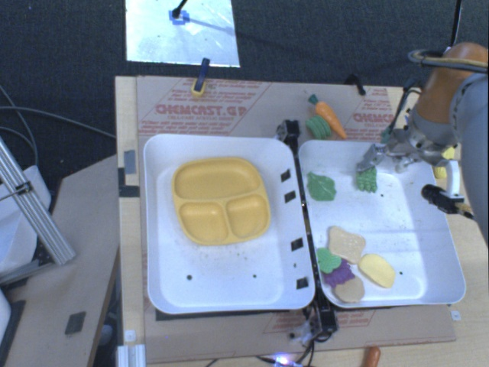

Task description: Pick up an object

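Grey hand (372, 161) low in right bin (428, 228), touching green toy vegetable (367, 180), grip state cannot be told

Gripper (372, 159) low in right bin (428, 235), touching green broccoli piece (367, 179). Yellow tray (221, 199) in left bin (164, 266). Carrot (328, 115) outside, on desk (229, 105).

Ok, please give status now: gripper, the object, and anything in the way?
Gripper low in right bin, directly above green broccoli piece. Grasp not confirmed. Green leaf lies apart to its left; nothing blocks.
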`<state>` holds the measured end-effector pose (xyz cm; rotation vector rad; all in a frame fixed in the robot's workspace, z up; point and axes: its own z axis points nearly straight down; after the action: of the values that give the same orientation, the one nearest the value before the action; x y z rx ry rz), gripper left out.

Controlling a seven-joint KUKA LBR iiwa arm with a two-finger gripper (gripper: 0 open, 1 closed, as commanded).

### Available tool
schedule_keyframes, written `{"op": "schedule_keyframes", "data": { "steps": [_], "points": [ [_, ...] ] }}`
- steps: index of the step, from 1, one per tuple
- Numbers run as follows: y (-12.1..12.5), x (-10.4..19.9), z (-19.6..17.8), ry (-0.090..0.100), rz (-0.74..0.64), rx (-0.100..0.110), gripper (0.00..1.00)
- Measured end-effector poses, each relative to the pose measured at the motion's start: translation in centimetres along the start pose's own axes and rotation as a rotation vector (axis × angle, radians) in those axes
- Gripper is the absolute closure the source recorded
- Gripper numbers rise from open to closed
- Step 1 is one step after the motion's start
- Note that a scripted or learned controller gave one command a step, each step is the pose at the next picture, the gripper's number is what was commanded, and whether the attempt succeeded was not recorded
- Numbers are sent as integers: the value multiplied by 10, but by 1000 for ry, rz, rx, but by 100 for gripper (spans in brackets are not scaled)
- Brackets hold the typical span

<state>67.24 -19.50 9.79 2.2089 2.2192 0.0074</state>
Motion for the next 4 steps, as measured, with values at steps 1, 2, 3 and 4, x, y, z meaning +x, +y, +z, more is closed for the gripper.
{"op": "schedule_keyframes", "data": {
  "steps": [1,2,3,4],
  "points": [
    [-3,85,13,6,-6,9,0],
    [-2,79,1,2,-3,5,100],
    [-111,98,13,7,5,19,100],
    [-116,172,-94,6,-6,4,100]
  ]
}}
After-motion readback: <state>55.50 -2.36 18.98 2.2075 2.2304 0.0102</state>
